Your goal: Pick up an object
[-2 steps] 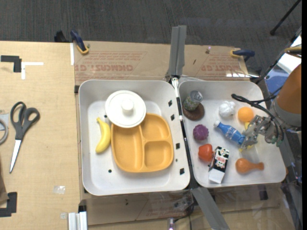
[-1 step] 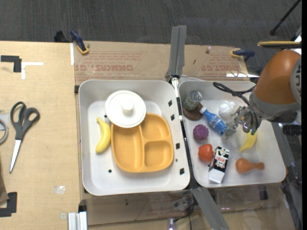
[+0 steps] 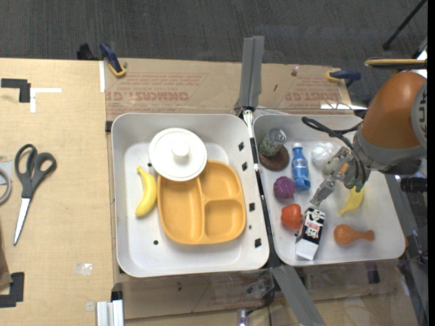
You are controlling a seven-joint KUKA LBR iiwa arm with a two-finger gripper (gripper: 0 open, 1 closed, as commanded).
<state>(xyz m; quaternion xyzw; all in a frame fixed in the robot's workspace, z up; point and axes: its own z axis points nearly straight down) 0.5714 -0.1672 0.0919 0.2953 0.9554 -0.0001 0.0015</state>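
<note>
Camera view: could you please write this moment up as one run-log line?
stage: hand over right bin | nearest: milk carton, blue bottle | held: nothing seen | left bin: banana, divided tray

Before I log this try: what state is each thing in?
gripper: open, holding nothing, above the right bin
milk carton: lying on its side
blue bottle: lying down, cap on
white lid: resting on the yellow tray
scissors: closed, on the bench

The hand [image 3: 325, 187] hovers above the black-and-white carton [image 3: 310, 232].
</note>
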